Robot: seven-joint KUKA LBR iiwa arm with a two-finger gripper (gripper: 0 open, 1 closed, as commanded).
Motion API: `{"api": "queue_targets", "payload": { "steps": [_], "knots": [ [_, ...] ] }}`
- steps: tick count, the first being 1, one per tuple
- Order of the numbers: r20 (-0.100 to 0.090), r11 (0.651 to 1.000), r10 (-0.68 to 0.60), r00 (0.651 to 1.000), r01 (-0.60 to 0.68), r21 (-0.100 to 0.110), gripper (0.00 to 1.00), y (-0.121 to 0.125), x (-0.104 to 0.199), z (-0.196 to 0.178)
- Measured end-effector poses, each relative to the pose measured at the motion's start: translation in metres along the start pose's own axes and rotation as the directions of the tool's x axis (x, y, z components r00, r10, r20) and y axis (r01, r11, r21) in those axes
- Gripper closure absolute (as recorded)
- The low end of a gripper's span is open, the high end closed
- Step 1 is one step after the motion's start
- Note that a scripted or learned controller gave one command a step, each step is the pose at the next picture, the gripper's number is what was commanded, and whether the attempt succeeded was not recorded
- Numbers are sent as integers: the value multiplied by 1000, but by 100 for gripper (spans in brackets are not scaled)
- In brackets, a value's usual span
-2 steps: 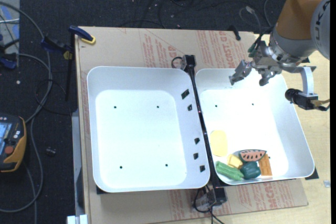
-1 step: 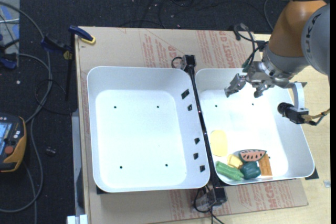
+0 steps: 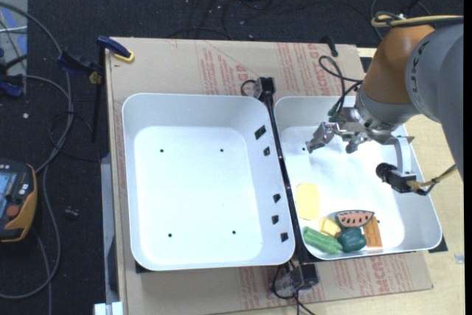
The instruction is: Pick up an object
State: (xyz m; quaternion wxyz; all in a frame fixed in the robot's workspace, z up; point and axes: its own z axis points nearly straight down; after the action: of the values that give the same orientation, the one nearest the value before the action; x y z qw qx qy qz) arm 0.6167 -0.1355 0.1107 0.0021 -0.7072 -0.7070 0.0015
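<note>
My gripper (image 3: 335,142) hangs over the far part of the right bin (image 3: 420,195), open, with nothing between its fingers. The toy food lies in that bin's near end, well below the gripper in the view. A pale yellow oval piece (image 3: 307,201) sits by the bin's left wall. A watermelon slice (image 3: 355,218) lies to its right. Along the near wall are a green cucumber (image 3: 321,240), a small yellow block (image 3: 330,226), a dark green piece (image 3: 352,240) and an orange piece (image 3: 374,233), packed close together.
The left bin (image 3: 147,129) stands beside the right one, with a black divider (image 3: 276,158) between them. The bench's cardboard top (image 3: 221,59) rings both bins. Cables and a clamp (image 3: 114,49) lie beyond the bench at the far left.
</note>
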Motion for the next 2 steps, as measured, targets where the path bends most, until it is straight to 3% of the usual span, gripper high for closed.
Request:
{"api": "queue_targets", "payload": {
  "steps": [1, 2],
  "knots": [
    [1, 1000, 0, 1000, 0, -6, 100, 2, 0, -13],
    [1, 1000, 0, 1000, 0, -8, 100, 4, -4, -56]
  ]
}}
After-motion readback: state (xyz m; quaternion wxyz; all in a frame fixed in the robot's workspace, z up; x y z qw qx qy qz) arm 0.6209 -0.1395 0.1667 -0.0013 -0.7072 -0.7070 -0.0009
